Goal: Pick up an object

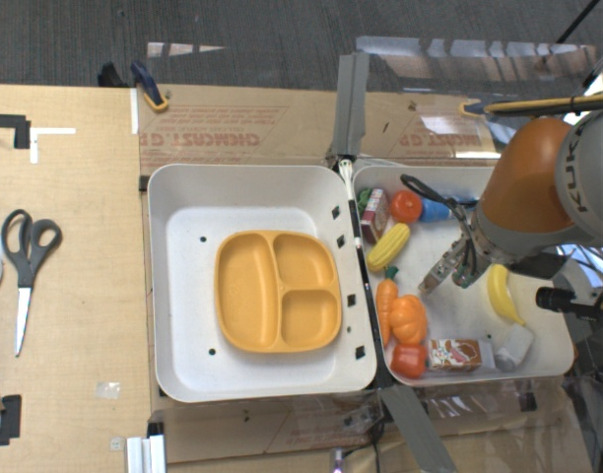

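My gripper (446, 276) hangs low over the middle of the right bin (449, 170), fingers apart and nothing between them. Toy food lies around it. A yellow corn cob (388, 246) and a red tomato (407, 206) lie to its left and upper left. An orange pumpkin (407, 316) sits lower left, with a red fruit (408, 362) below that. A yellow banana (501, 294) lies just right of the gripper. A small brown carton (454, 355) rests near the front wall.
The left bin (173, 264) holds a yellow divided plate (279, 291). In the right bin's far left corner stands a dark bottle (373, 215), with a blue piece (435, 210) beside the tomato. Scissors (26, 264) lie on the bench at far left.
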### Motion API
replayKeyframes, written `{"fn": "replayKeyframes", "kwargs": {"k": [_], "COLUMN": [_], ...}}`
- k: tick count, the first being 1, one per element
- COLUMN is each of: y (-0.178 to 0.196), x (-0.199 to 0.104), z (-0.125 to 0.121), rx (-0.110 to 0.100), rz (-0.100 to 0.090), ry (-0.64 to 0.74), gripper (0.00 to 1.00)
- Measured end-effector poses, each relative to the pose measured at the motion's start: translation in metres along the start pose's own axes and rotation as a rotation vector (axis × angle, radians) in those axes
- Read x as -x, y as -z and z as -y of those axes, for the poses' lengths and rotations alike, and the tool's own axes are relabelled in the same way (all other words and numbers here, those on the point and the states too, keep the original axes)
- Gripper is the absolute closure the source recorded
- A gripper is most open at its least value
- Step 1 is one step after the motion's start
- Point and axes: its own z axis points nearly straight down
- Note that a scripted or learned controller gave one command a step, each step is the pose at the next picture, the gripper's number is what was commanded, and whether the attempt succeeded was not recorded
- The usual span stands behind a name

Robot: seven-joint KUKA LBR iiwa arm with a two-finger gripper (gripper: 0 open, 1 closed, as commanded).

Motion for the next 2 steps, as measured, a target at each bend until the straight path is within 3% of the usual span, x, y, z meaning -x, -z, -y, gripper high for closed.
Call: {"fn": "replayKeyframes", "kwargs": {"k": [1,2], "y": [-0.005,0.099], "x": [0.044,0.034], "z": [0.063,-0.014], "rx": [0.002,0.002], "rz": [0.003,0.003], "ry": [0.242,0.098], "gripper": [1.0,1.0]}}
